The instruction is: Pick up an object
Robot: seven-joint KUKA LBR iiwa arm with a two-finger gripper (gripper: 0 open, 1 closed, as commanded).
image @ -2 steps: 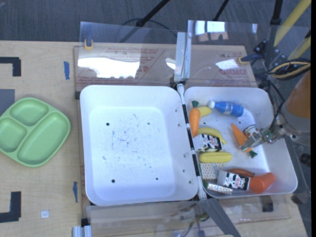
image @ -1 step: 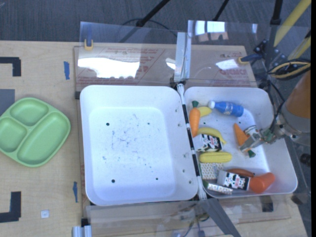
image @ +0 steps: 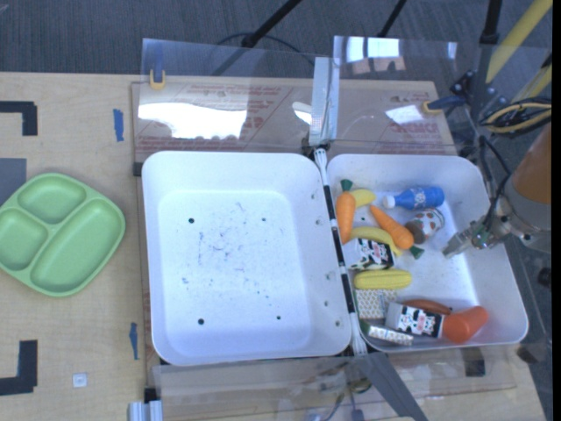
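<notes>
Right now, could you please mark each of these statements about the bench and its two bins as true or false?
1. The toys all lie in the right bin. True.
2. The green plate sits inside the left bin. False: it rests on the bench, left of both bins.
3. The hand is over the right bin, near its right wall. True.
4. The blue bottle lies at the right bin's near edge. False: it lies toward the far side.
5. A carrot lies beside the divider between the bins. True.
</notes>
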